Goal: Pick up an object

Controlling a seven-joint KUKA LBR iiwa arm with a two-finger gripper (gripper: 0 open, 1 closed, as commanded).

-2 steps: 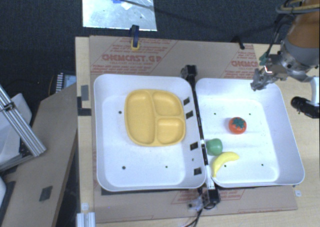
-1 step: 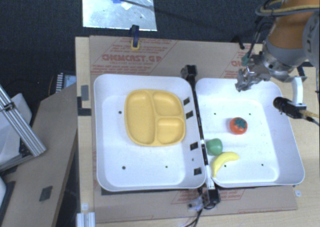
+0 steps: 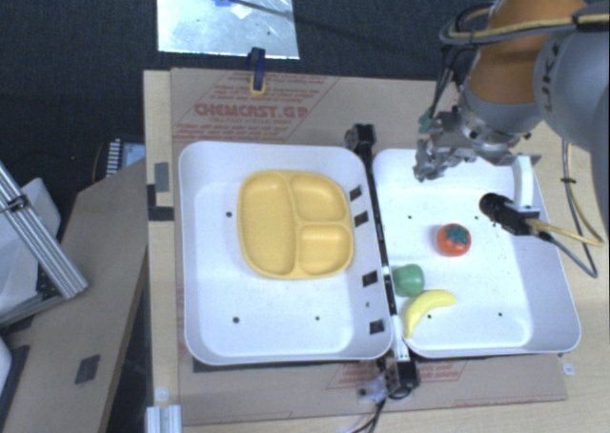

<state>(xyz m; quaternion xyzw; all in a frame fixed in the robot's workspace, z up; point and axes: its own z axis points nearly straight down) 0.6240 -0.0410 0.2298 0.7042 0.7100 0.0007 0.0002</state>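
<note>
A red tomato (image 3: pixel 454 239) lies in the middle of the right bin (image 3: pixel 548 326). A small green object (image 3: pixel 409 279) rests near that bin's left wall, and a yellow banana (image 3: pixel 427 307) lies just in front of it. My gripper (image 3: pixel 431 166) hangs over the far left part of the right bin, well behind the tomato, with nothing seen between its fingers. The grey wrist with its orange band reaches in from the upper right.
The left bin (image 3: pixel 205 326) holds a yellow divided plate (image 3: pixel 294 223). A black clip strip (image 3: pixel 374 231) runs between the two bins. Cardboard lies under the bins, and a shiny sheet (image 3: pixel 227 2) sits at the back.
</note>
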